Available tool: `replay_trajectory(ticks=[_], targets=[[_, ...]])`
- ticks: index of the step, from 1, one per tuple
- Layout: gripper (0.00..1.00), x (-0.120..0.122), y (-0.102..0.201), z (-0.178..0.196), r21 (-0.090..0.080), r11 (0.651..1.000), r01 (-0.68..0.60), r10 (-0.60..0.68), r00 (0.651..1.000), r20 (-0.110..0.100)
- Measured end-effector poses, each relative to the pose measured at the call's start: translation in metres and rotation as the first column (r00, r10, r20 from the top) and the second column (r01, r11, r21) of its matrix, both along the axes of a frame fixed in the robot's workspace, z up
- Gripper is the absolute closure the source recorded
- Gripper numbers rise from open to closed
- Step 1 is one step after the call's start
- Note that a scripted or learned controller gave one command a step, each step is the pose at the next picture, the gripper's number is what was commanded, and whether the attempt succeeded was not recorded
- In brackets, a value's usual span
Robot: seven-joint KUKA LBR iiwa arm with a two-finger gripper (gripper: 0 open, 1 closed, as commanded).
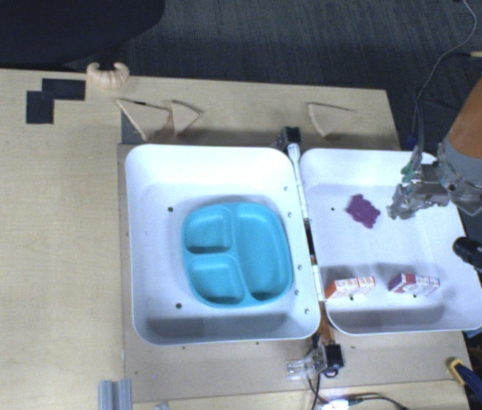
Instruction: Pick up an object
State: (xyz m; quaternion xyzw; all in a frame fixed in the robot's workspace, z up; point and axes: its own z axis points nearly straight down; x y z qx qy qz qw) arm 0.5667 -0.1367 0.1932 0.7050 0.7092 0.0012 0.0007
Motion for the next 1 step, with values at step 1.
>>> replay_trajectory(ticks=[1], targets=[[0.0, -0.0001, -0.0007, 0.0002, -0.001, 1.0, 0.0, 0.0, 1.0, 0.0]])
